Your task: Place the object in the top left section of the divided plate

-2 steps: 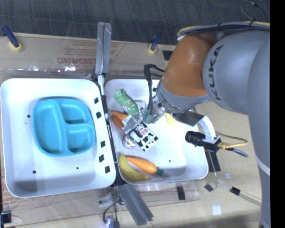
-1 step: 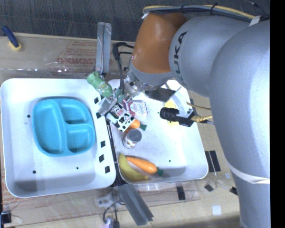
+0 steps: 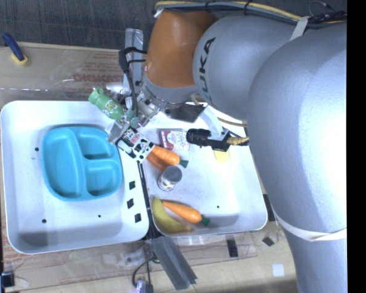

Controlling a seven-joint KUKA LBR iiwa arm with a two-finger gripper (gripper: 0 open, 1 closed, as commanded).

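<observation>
Banana (image 3: 161, 220): lies at the near end of the right bin (image 3: 232, 188), with a carrot (image 3: 183, 211) on top of it.
Can (image 3: 169, 177): stands in the middle of that bin, just beside a second carrot (image 3: 163, 157).
Blue plate (image 3: 61, 170): sits flat in the left bin (image 3: 24, 127).
Gripper (image 3: 123, 130): hangs by the plate's far right corner. I cannot tell if it is closed or loose.
Green thing (image 3: 107, 102): probably the object. It is at the left bin's far rim, just beside the gripper, off the plate. It looks light, crinkly and maybe slippery, so grab its middle gently.
</observation>
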